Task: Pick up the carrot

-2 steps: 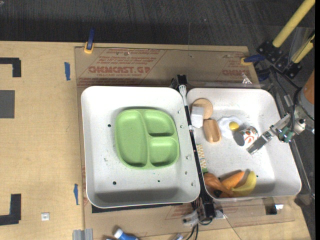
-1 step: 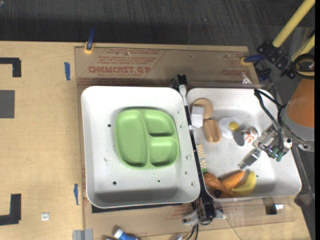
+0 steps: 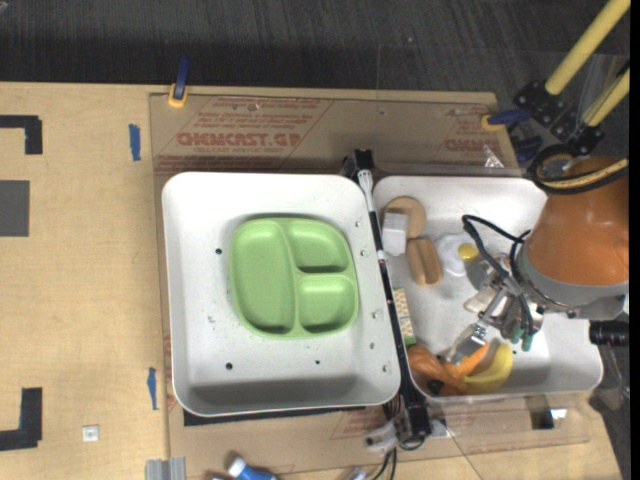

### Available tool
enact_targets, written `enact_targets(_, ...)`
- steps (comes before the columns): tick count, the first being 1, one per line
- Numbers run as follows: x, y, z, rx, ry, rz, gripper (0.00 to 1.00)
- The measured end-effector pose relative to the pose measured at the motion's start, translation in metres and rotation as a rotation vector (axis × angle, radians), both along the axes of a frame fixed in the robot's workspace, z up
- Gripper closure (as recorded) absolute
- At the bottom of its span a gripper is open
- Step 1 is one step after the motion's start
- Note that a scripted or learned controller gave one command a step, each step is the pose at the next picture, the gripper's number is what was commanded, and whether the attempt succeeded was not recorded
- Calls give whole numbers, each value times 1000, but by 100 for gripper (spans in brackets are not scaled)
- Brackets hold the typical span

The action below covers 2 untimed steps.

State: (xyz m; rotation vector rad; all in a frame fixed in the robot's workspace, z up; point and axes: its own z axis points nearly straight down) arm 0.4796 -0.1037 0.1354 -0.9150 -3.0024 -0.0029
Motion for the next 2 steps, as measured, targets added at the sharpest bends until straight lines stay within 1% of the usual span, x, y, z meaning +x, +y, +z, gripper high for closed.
enact_targets(1, 6, 2, -46, -10, -24, 304, 0)
enact_targets(2, 6, -94, -42, -12, -22, 725, 0)
